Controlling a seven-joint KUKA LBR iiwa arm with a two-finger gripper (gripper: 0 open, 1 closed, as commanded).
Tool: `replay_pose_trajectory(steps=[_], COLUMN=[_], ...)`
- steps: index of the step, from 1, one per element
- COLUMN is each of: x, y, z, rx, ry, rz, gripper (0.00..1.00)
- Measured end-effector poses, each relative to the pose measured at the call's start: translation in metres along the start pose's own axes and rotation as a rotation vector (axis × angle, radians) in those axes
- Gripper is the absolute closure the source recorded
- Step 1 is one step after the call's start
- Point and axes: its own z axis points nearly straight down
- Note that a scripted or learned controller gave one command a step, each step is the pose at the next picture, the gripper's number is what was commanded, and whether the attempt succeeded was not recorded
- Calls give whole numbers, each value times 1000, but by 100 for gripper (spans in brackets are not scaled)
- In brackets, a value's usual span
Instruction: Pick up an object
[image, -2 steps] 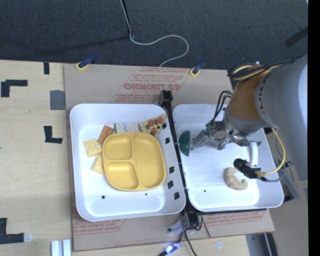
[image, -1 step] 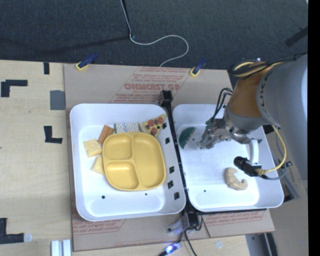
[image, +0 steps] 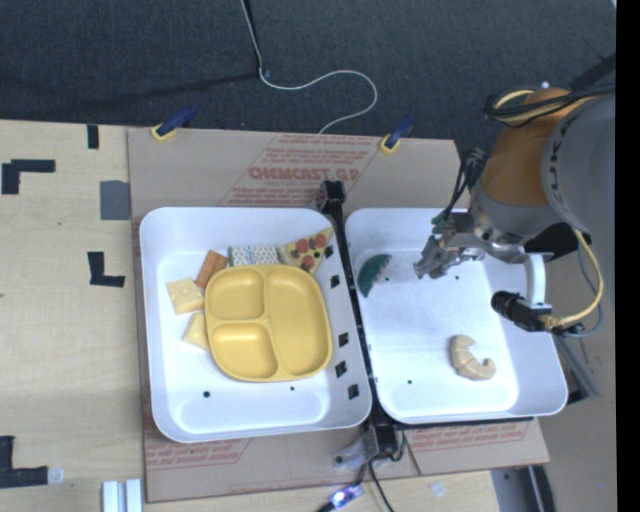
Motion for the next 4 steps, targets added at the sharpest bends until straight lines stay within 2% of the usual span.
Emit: replay_pose_trajectory(steps=[1, 2, 3, 4], x=[6, 7, 60, 99], y=[-2, -2, -4, 0], z=[-61, -62, -71, -71], rx=[0, 4, 5, 4], ry=[0, 1, 2, 1], rz=[-1, -1, -5, -5], gripper=[100, 100, 100, 100])
